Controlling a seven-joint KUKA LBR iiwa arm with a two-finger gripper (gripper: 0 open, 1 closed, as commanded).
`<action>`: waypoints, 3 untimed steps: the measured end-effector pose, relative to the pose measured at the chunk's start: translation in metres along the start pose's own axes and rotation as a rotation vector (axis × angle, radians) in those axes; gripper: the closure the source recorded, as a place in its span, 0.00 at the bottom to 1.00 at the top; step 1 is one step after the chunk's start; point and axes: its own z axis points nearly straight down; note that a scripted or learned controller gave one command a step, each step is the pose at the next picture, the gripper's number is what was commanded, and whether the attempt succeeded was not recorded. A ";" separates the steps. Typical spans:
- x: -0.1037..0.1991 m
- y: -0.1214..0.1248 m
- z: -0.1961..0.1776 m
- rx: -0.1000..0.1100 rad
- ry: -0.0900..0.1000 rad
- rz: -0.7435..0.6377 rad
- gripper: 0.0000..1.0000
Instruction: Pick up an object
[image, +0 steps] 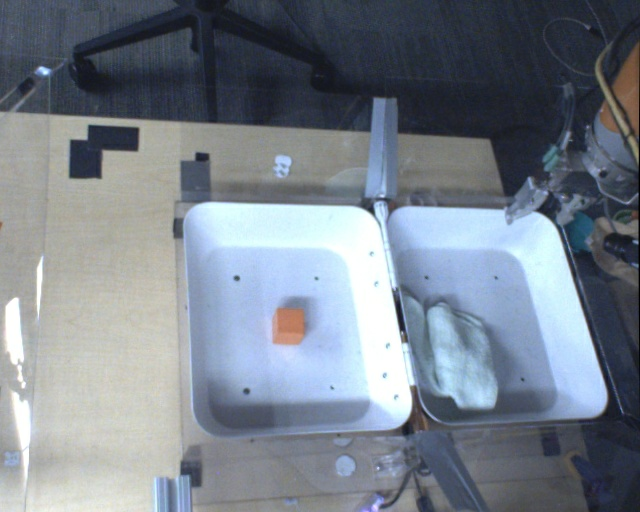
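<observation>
Gripper (527, 203) parked over right bin's (560, 255) far rim, jaw state indiscernible | we target orange cube (289, 326), isolated mid left bin (215, 300) | cloth (460, 355) bunched against divider.

Orange block (289, 326): small cube, solid orange, sits flat on the floor of the left bin (215, 300), approx. mid-floor, slightly toward the near side. One face up, edges roughly square to the bin walls. Touches nothing, clear of all walls. Well apart from the gripper (527, 200), far to the gripper's left and nearer the camera, w/ the bin divider between them.

White cloth (455, 352): crumpled, soft, folded on itself, lying flat in the right bin (560, 300) along its left wall, toward the near-left corner. Closer to the gripper than the block but still apart from it, below-left of it in the view.
</observation>
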 end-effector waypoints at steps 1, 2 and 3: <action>0.063 0.009 0.124 -0.001 0.001 -0.181 0.00; 0.065 0.012 0.112 -0.007 -0.002 -0.186 1.00; 0.092 0.007 0.021 -0.005 -0.001 -0.230 1.00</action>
